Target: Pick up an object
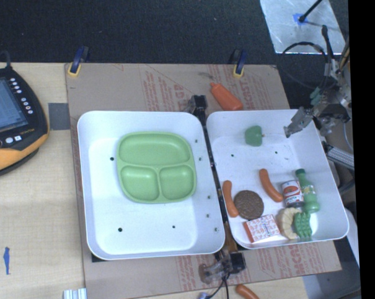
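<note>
So far: we judge nothing picked yet.
Tool (291,130): over the right bin's (276,163) far edge; whether apart or together, we cannot tell.
Pepper (254,135): just left of tool, untouched.
Left: descend, grasp, lift.

The bench (35,208) was pale wood, with a brown cardboard sheet (147,79) laid over its middle and held at the far edge by two blue clamps (78,59). Two white bins (96,181) sat side by side on the sheet, touching. An orange carrot-like toy (225,97) lay on the cardboard just beyond the right bin's far edge. A black-and-orange control pendant (9,119) rested at the bench's left edge. Another orange piece (249,293) lay at the near edge.
</note>
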